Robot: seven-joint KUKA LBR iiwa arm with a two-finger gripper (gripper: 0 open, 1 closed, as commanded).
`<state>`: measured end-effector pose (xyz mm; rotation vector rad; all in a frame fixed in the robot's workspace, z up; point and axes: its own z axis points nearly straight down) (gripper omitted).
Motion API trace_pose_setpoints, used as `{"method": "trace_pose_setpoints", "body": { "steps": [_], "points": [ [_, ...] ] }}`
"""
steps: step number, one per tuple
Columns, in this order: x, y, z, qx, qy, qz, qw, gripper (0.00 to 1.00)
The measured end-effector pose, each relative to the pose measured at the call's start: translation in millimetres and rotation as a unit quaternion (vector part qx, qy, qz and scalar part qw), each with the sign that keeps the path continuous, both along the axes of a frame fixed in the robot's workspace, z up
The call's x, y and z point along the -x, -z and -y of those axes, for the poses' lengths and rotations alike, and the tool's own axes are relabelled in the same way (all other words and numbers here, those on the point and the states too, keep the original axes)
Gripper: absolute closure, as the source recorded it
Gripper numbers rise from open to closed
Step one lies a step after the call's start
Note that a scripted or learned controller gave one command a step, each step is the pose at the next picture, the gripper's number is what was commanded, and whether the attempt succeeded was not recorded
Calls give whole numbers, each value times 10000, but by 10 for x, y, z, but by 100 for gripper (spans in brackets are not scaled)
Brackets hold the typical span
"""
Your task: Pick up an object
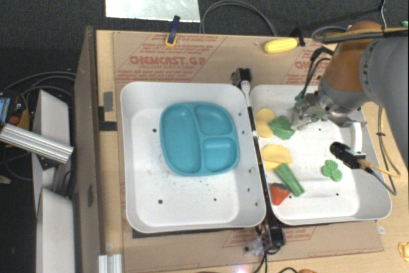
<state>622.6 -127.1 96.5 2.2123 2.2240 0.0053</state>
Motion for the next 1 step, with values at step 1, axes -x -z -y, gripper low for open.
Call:
{"method": "trace_pose_setpoints", "body": {
  "steps": [1],
  "points": [
    [414,-891,523,22,46,12,10000,100]
  ]
}}
